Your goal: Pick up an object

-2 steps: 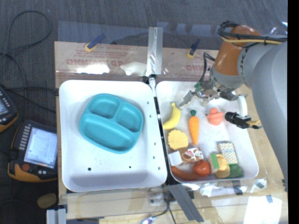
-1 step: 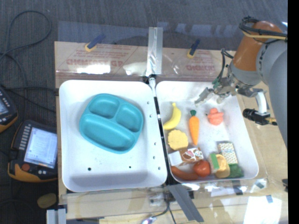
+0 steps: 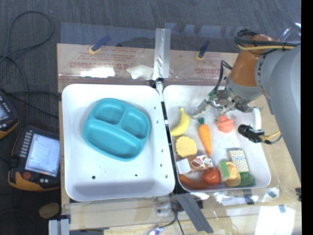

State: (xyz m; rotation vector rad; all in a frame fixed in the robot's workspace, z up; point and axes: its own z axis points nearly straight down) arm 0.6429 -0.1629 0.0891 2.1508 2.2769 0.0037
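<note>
Two shallow white bins are seen side by side on the tabletop (image 3: 68, 58). The left bin (image 3: 78, 180) carries a teal divided plate (image 3: 116, 128), set slightly toward the far side. The right bin (image 3: 261, 173) carries a cluster of toy foods: a yellow banana (image 3: 181, 123) against the dividing wall, an orange carrot (image 3: 205, 137) just right of it, a round yellow piece (image 3: 186, 146) near the banana's lower end, a small brown-and-white carton (image 3: 198, 162) nearer still, a red tomato (image 3: 212, 176) touching a brown sausage (image 3: 193, 181) along the near wall, a patterned cracker box (image 3: 237, 159) to the right, and a yellow and green item (image 3: 234, 176) near the near right corner. A pink-orange object (image 3: 225, 124) lies in the far right part of this bin, well apart from the near cluster. The arm (image 3: 274, 72) is seen reaching in from the right, its orange band over the far right corner of the bin. The gripper (image 3: 216, 103) is placed low over the far part of the right bin, just beyond the pink-orange object and right of the banana's tip. Whether the jaws are spread or pressed together cannot be told; nothing is seen between them.
</note>
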